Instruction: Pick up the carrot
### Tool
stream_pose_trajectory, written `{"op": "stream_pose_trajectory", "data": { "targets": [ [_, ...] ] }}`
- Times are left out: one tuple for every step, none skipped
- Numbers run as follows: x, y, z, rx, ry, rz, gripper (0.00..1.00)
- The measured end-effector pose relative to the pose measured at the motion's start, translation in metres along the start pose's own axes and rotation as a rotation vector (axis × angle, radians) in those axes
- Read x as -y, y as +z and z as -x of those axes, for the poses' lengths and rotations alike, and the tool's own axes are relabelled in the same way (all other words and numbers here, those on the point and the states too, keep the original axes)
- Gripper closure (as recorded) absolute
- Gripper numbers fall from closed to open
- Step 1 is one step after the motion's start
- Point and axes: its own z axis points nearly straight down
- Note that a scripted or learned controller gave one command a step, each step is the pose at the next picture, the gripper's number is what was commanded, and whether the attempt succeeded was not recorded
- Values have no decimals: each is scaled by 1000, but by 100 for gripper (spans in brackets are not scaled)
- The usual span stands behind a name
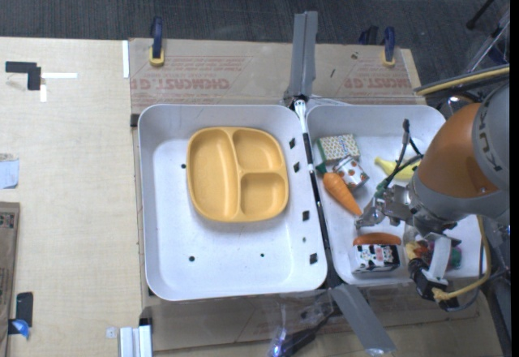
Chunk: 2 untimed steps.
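Carrot [342, 193] sits at the right bin's [422, 116] left wall, pincer [375, 216] just beside it, can't tell if spread, so it'll probably nudge that spotted toy [350, 172] instead.

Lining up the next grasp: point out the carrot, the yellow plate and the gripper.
carrot [342, 193], camera view, middle of its orange body.
yellow plate [212, 205], camera view, its lower left rim.
gripper [371, 217], camera view, at its tips.
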Motion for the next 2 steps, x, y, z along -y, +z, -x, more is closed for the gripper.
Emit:
{"op": "stream_pose_trajectory", "data": {
  "targets": [
    [0, -8, 1, 1, 5, -1, 100],
    [23, -100, -55, 2, 243, 2, 100]
  ]
}}
